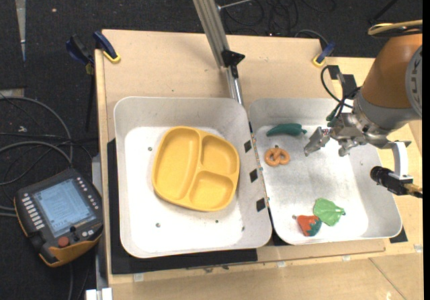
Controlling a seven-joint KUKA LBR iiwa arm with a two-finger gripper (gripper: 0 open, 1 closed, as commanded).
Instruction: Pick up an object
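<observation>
Lying loose in the right bin [376, 221] are a pretzel [276, 156], a green pepper [285, 130] and a green and red toy [321, 216]; nothing is lifted yet. Just beside them hovers the tool [329, 139], fingers spread, empty.

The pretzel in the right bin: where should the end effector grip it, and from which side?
Probably straight from above, closing across the outer edges of the pretzel. It lies flat on the floor of the right bin, so no side face is exposed. Open floor surrounds it, though the bin's left wall is fairly close and the green pepper lies just beyond it. The end effector hangs to its right.
</observation>
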